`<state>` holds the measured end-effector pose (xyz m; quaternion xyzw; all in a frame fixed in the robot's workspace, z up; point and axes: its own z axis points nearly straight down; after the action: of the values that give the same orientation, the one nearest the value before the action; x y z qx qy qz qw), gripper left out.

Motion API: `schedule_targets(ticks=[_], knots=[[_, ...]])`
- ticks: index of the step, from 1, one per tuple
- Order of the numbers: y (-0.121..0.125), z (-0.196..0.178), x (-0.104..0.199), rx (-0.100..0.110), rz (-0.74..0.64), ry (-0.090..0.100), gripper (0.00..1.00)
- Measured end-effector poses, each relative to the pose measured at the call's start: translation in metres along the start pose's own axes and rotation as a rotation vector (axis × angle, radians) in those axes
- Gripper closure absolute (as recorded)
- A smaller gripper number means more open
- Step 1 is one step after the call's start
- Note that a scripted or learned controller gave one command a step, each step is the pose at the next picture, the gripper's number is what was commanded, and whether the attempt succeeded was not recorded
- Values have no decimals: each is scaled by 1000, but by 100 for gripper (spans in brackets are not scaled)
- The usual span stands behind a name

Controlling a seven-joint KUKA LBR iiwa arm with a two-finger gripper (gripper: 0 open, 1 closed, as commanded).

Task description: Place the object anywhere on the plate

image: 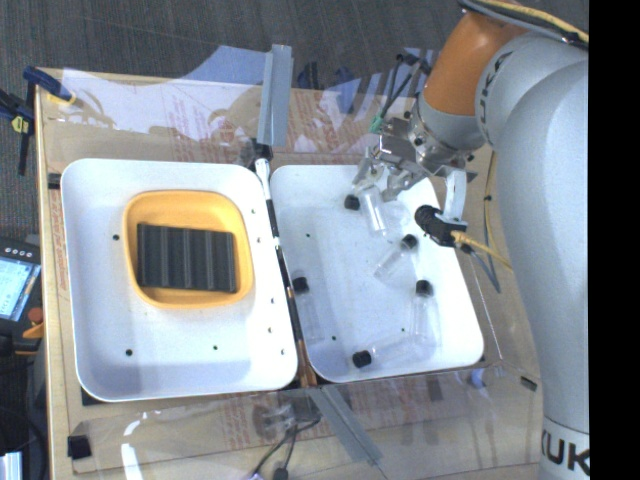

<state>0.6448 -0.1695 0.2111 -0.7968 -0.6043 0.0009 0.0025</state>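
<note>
Barely legible in the camera view: several clear plastic vials with black caps [392,260], scattered across the right white bin [330,358], nearly transparent against its floor. Nearest vial lying just below the gripper [385,180], apart from it. Fingers spread open, gripping nothing. Yellow plate with a dark ribbed insert [187,252] sitting in the left white bin [90,348]. Grey arm with orange band [465,68] reaching in from the right, cut off at the frame edge.

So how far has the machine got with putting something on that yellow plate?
Nothing looks done yet: the yellow plate with the dark ridged insert in the left white bin carries no object. The clear plastic tubes with black caps all lie in the right white bin. In hand: the gripper hangs over that bin's far end, near one tube. Left: grasping a tube, carrying it across, setting it down.
</note>
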Motion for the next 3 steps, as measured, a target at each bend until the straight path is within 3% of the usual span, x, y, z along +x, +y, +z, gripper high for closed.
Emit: schedule_targets(ticks=[1,2,3], knots=[[-41,-2,6,1,-209,-2,100],[-68,-18,69,0,-317,-2,100],[-72,-21,105,-1,-544,-4,100]])
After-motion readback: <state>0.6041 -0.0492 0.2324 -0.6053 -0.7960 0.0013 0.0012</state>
